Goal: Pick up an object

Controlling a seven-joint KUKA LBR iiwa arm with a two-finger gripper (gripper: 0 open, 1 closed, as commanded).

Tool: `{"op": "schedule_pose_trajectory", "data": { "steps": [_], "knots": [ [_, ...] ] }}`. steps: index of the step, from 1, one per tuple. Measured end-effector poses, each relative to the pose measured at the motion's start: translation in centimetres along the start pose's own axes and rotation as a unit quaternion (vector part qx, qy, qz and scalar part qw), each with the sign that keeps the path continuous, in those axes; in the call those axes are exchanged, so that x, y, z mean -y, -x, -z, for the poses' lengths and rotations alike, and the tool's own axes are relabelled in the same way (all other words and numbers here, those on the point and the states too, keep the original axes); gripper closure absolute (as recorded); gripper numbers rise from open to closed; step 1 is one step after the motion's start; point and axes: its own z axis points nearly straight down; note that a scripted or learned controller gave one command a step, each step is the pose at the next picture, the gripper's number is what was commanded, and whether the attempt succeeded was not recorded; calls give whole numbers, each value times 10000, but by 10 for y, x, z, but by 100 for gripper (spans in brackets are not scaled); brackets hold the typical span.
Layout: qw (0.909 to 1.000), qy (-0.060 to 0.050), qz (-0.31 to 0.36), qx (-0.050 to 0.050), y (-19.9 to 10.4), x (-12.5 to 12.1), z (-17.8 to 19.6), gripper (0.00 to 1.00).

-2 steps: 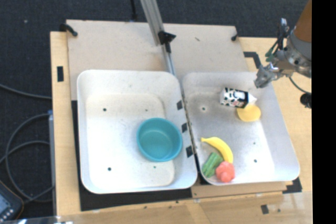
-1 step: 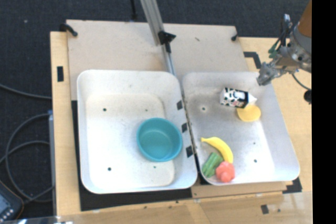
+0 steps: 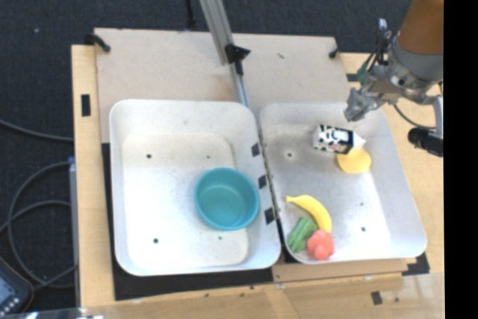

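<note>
Camera view from above, so that's all we've got to go on. Bins sit side by side: the left bin has a teal bowl near its front right, and the right bin has all the small stuff. My guess is the loose items are scattered on purpose so a grab has several candidates to go for.

Gripper hangs over the right bin's back edge, just up and right of the little black-and-white cow-print carton. Nothing is between its tips that I can see, and whether they're spread or closed I honestly can't tell at this angle. The arm comes in from the right, with its orange band up top.

That carton looks like the likeliest target simply because it's nearest. It's lying on its side, white with black blotches, touching a yellow lemon-ish thing at its lower right. That crowding could make a clean grip tricky.

Further toward the front edge there's a banana, a green pepper-like piece and a red strawberry-looking thing, all bunched together, well apart from the gripper.
</note>
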Motion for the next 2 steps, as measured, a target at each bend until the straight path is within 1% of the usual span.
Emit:
{"op": "schedule_pose_trajectory", "data": {
  "steps": [1, 2],
  "knots": [
    [10000, 2, 8, -5, -57, -12, 1, 100],
    [10000, -3, 8, -10, -109, -6, 8, 100]
  ]
}}
